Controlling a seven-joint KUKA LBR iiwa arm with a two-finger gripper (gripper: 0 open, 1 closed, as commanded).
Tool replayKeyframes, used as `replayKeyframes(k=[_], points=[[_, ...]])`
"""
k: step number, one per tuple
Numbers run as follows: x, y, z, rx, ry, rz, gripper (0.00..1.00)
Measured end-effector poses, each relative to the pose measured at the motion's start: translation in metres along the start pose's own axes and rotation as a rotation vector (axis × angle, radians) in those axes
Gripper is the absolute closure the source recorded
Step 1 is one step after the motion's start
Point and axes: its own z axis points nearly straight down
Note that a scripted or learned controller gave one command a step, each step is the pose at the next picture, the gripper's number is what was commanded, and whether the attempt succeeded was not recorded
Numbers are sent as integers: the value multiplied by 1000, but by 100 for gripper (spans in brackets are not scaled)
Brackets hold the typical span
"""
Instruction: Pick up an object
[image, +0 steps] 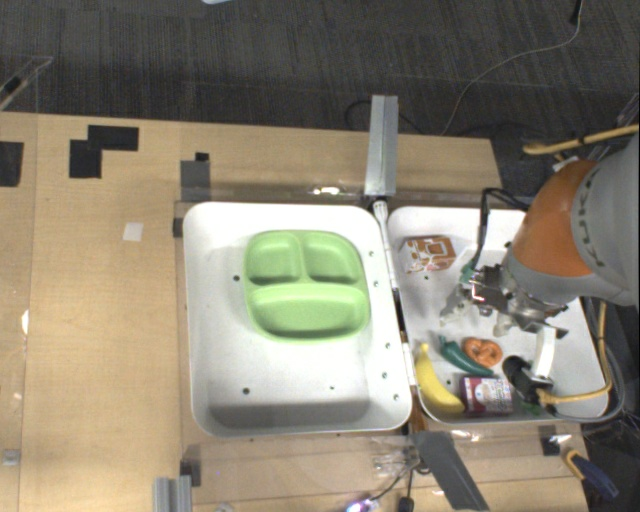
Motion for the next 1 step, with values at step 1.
replayKeyframes(k=[1], points=[[-1, -38, 25, -37, -2, -63, 0]])
